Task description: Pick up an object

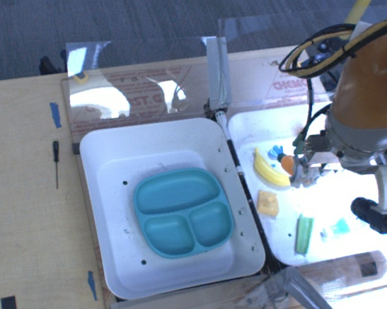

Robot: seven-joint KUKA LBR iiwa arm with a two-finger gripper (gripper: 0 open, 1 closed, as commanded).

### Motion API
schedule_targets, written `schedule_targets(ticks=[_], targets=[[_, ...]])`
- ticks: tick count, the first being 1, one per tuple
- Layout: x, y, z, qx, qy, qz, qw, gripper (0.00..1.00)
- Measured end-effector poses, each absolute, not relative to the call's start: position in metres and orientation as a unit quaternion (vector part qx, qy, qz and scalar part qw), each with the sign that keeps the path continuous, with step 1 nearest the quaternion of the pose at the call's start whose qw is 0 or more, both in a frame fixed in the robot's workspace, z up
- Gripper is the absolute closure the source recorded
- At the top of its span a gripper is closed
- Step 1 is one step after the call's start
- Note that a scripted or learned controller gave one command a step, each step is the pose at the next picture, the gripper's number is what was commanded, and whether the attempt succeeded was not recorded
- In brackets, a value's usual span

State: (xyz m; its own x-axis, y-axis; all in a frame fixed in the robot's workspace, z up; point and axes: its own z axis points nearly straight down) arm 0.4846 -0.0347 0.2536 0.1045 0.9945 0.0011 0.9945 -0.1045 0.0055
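Hanging low over the right bin (376,232), the end effector (303,170) has the banana (268,168) just to its left, long axis running up-down and slightly tilted; whether it is spread or closed, I cannot tell.

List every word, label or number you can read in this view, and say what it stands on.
Red print on the cardboard behind the left bin: partly legible, seems to end in "ST.CO"; glare hides the rest.
Red print on the cardboard behind the right bin: blurred, not readable.
Nothing legible on the teal tray or the bins' contents.
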Motion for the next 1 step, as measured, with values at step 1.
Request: schedule_targets(ticks=[1], targets=[[0.4995,-0.0152,0.2630,0.588,0.809,0.0008,0.002,1.00]])
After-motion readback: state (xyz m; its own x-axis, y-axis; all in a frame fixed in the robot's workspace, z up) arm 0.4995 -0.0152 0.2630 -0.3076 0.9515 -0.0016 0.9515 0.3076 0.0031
